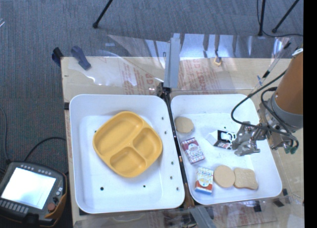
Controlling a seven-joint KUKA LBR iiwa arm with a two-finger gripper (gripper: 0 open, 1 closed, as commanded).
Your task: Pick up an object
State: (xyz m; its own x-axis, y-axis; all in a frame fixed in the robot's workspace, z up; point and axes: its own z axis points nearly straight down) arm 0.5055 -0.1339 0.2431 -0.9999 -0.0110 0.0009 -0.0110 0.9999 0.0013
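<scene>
On the far left, off the bench, a teach pendant [30,191] was seen lying on the carpet, its screen lit. Next came the left bin [81,123], and in it a yellow divided tray [128,143] was set at a slant, well apart from the action.

Across the divider, the right bin [208,104] was where the pickings lay. A round tan biscuit [184,124] was placed near the bin's left wall; just below it a small red carton [192,151] was found, then a white and orange carton [204,180] nearer the front. Beside that, a round cracker [224,176] and a slice of toast [245,178] were lying side by side, touching or nearly so. Toward the middle, a black and white packet [224,138] was resting just to the left of the gripper [246,145].

The gripper was held low over the bin floor, just beside that packet, which was judged the likely target. Whether the fingers were apart or together could not be told; they were blurred into dark metal, and nothing could be seen held between them.

For the step to be done well, the gripper would best be centred over the packet rather than at its edge, brought fully down before closing, and lifted straight, since a flat, thin item is easily skimmed over or nudged aside.
</scene>
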